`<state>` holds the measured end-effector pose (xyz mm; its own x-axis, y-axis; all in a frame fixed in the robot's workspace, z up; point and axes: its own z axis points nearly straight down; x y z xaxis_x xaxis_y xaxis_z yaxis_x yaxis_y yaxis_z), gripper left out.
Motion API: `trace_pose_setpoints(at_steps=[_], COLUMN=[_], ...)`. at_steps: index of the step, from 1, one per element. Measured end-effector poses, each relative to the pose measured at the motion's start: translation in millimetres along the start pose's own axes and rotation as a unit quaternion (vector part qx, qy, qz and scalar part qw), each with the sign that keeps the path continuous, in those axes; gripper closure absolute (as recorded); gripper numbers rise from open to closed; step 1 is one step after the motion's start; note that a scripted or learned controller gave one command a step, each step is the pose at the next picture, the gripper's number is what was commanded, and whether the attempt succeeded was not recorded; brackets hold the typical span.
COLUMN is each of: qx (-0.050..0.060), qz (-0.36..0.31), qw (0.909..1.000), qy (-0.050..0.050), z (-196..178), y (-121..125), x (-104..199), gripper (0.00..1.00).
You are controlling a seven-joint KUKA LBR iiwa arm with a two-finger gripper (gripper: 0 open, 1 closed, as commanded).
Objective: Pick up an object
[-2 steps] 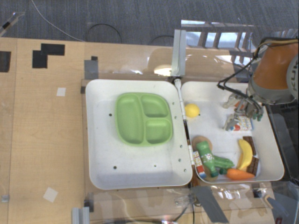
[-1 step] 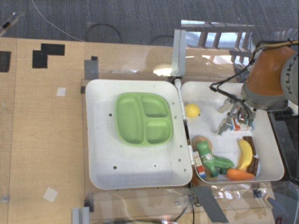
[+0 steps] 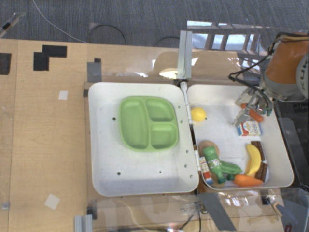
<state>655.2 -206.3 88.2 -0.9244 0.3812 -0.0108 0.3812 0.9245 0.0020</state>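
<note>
Gripper (image 3: 250,111) is hanging over the far right part of the right bin (image 3: 227,103), its fingers spread apart and pointing down, with nothing between them. Judging by that, the pick is not yet done: the arm (image 3: 285,69) is reaching in and the gripper is sitting above a small white carton (image 3: 250,128), just beside an orange thing (image 3: 256,115), which looks like the nearest target. What is left is the descent, the closing and the lift.

Going from the near edge outward, the right bin is holding most of the clutter. At its near rim a carrot (image 3: 247,180) is lying on its side, touching the lower end of a banana (image 3: 253,159), which is lying on a dark brown bar (image 3: 261,161). Left of them a green bottle (image 3: 216,166) is lying tilted against the bin's left wall, and a tan round thing (image 3: 208,146) is peeking out behind it; I cannot tell what that one is, since the bottle is covering much of it. Farther back the white carton is lying alone, and the orange thing beyond it is partly hidden by the fingers. A lemon (image 3: 198,114) is sitting well apart from the rest, near the divider.

The left bin (image 3: 104,144) is holding a green tray (image 3: 147,123) with three compartments, lying flat near its middle, and the compartments are bare.
</note>
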Motion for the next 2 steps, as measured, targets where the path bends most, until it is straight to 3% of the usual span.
trace_pose_setpoints(at_steps=[1,2], qx=[-0.001,0.0], qz=[0.015,0.092], qw=[0.9999,0.9958], qy=[0.0,0.0], z=[-0.2,-1.1], y=[7.6,9.3], x=[33.0,63.9], gripper=[0.0,0.0])
